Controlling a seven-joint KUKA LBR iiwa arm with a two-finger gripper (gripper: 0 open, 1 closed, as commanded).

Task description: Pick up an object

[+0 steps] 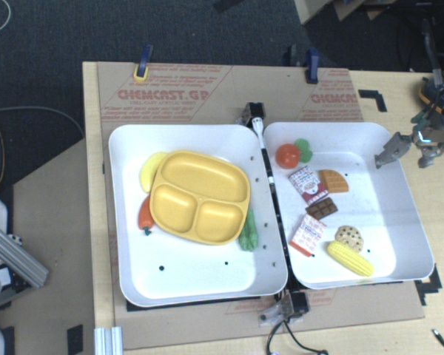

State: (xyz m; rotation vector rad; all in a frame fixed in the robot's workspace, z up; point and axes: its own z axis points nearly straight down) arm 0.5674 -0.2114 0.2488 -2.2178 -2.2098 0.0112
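**Ana:** Camera view is showing two white bins lying side by side on the bench. What is sitting in the left bin (126, 220)?

**Ben:** A yellow divided tray (200, 196) is taking up its middle, tilted a little. A yellow piece (149, 170) is peeking out at its upper left edge, a red-orange pepper (145, 215) is lying just beside its left edge, and a green piece (249, 232) is poking out at its lower right.

**Ana:** And the right bin (399, 220)?

**Ben:** It is holding the loose objects. A red tomato (287, 155) is touching a green ball (304, 149) near the top. Below them a red-and-white packet (305, 183) is lying beside a brown bread piece (334, 181). A dark chocolate bar (321, 208) is lying under those, then a second packet (308, 234), a cookie (348, 236) and a corn cob (350, 258) near the front wall.

**Ana:** Where is the gripper (411, 146) hanging?

**Ben:** It is hovering over the right bin's upper right corner, well apart from the objects. I cannot tell how its fingers are standing.
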